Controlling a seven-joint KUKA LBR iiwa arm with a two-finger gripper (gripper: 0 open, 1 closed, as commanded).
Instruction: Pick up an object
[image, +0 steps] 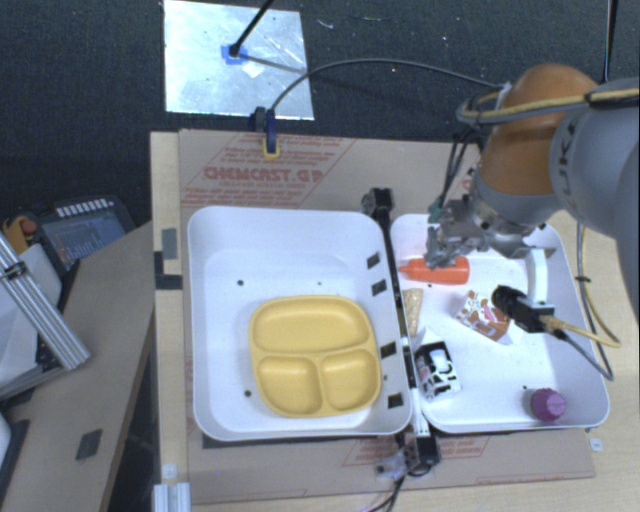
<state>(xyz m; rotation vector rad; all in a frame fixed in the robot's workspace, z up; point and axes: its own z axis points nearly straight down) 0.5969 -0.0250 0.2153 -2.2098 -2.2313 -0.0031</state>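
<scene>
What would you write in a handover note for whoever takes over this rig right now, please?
The tool is low in the right bin, directly over the orange carrot-shaped toy; its grip cannot be judged.
Also in that bin: snack packet, black-and-white item, purple piece.
The left bin holds a yellow divided tray.
Done: nothing visibly lifted.
Left: grasp and raise one object.

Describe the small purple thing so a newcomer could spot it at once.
Find the white bin on the view's right, beside the one holding the yellow tray. In its near right corner sits the purple thing, alone, the only rounded purple item there.
</scene>
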